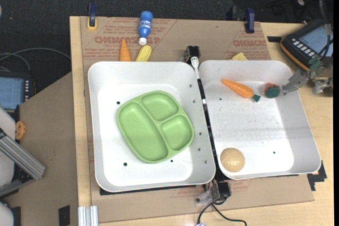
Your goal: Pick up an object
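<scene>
Gripper [292, 84] at right bin's [296, 159] 2 o'clock rim; can't tell its state. Small green-red toy [272, 91] just beside it, at 9 o'clock. Carrot [238, 88] farther that way, long axis 10-to-4.

Left bin: green divided plate [155, 126], 3 compartments, lying flat, approx centre, turned at an angle.
Right bin: toy carrot [238, 88], orange w/ green tip, on its side, far part; small green/red item [271, 91] just beside it, far-right; tan ball [232, 159], near-left corner.
</scene>
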Controlling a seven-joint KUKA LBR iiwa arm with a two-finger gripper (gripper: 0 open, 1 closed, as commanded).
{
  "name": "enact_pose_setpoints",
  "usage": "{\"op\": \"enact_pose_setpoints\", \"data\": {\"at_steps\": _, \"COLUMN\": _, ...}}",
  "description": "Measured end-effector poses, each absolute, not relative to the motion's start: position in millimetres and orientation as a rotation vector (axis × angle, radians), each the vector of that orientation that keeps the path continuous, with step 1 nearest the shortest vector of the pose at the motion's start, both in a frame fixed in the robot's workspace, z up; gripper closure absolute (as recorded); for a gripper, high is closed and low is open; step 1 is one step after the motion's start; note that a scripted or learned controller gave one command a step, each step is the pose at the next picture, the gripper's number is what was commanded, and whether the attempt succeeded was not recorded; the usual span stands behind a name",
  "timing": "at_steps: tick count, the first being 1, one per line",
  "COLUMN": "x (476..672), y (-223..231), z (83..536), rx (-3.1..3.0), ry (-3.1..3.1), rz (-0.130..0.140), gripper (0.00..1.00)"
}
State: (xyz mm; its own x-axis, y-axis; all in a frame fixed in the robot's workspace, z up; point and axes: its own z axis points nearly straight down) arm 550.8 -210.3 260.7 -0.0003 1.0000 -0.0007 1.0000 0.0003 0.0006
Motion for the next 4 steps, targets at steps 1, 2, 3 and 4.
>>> {"op": "enact_pose_setpoints", "data": {"at_steps": 1, "x": 484.5, "y": -213.4, "z": 108.6, "rx": 2.239, "ry": 2.229, "rz": -0.013, "gripper": 0.0}}
{"op": "enact_pose_setpoints", "data": {"at_steps": 2, "x": 533.3, "y": -218.9, "z": 83.2, "rx": 2.222, "ry": 2.235, "rz": 0.008, "gripper": 0.0}}
{"op": "enact_pose_setpoints", "data": {"at_steps": 3, "x": 617.1, "y": -223.4, "z": 203.8, "rx": 2.202, "ry": 2.215, "rz": 0.013, "gripper": 0.0}}
{"op": "enact_pose_setpoints", "data": {"at_steps": 4, "x": 637.6, "y": -216.3, "z": 79.9, "rx": 2.223, "ry": 2.238, "rz": 0.012, "gripper": 0.0}}
